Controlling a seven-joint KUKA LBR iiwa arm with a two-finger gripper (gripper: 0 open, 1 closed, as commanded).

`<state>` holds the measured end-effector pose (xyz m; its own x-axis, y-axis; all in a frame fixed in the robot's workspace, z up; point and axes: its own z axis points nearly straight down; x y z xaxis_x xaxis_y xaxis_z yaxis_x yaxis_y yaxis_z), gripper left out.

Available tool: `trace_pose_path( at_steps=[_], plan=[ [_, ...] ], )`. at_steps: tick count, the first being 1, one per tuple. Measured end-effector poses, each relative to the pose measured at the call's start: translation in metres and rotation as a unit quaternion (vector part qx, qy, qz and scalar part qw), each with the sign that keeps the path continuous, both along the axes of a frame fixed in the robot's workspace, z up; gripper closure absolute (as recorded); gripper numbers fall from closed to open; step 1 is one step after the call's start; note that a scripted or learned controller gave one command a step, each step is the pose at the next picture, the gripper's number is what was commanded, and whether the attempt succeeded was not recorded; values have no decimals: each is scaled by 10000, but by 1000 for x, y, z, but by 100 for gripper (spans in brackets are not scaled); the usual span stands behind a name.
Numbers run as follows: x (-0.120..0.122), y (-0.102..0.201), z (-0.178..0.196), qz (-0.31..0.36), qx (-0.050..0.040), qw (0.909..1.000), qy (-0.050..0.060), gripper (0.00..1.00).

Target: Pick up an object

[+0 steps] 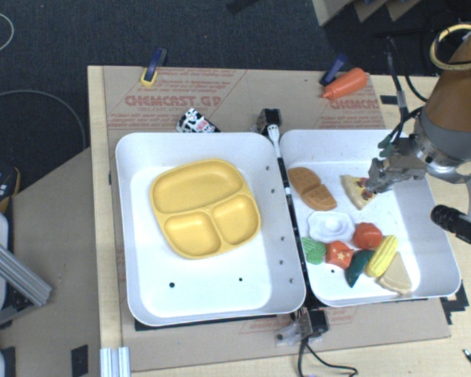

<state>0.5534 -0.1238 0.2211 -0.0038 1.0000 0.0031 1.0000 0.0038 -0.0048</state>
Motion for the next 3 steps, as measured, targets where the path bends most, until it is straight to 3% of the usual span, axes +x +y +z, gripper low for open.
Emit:
trace_pose_path(
  at_steps=[1,3],
  plan=[
    [-31,52,-1,4,2,10000,-3,100],
    [-44,51,13,-19,-9,10000,-14,100]
  ],
)
